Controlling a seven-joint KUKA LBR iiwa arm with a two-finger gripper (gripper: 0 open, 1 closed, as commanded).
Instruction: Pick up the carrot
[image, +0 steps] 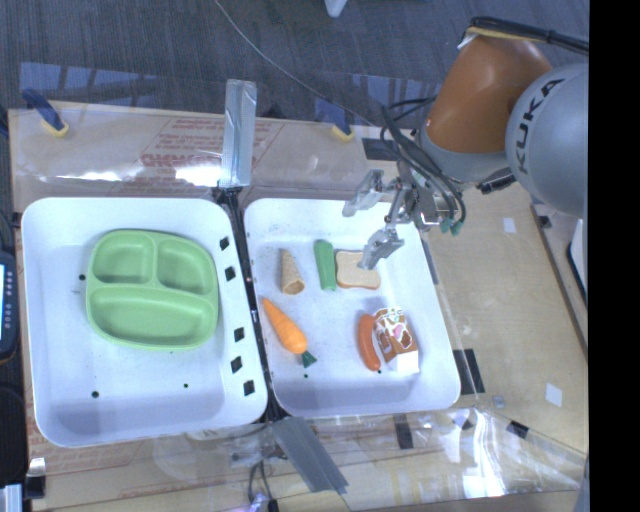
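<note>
The carrot (285, 328) is orange with a small green top and lies slantwise near the left wall of the right bin (430, 385). My gripper (367, 225) hangs over the bin's back right part, well up and to the right of the carrot. Its fingers (381, 245) stand spread apart with nothing between them; one fingertip hovers just above the bread slice (352, 272).
In the right bin also lie an ice-cream cone (290, 271), a green pickle-like piece (325, 264), a sausage (368, 343) and a small red-and-white carton (396, 336). The left bin (50, 400) holds a green divided plate (153, 288).
</note>
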